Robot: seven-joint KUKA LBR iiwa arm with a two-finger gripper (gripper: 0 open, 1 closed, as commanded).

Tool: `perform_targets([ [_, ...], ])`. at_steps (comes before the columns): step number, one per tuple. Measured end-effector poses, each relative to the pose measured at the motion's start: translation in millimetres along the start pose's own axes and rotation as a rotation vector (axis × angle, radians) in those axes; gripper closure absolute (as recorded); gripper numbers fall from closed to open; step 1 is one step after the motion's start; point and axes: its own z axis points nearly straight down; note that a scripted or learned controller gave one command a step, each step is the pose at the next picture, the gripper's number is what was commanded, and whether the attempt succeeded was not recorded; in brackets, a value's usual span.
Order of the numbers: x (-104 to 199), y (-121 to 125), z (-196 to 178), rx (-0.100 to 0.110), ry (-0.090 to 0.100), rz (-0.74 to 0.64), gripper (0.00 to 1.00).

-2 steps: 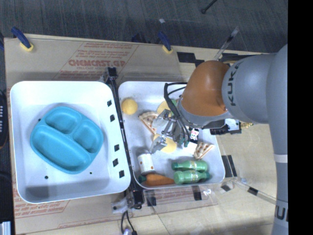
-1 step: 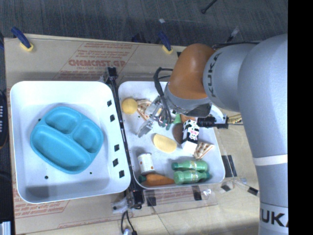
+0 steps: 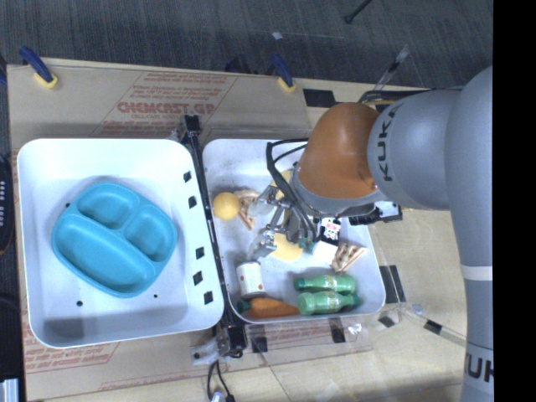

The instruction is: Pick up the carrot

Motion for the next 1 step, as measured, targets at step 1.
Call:
perform_targets([
  [1, -32.2, -30.1, -16.2, -0.002, 0.017, -0.653, 0.00],
])
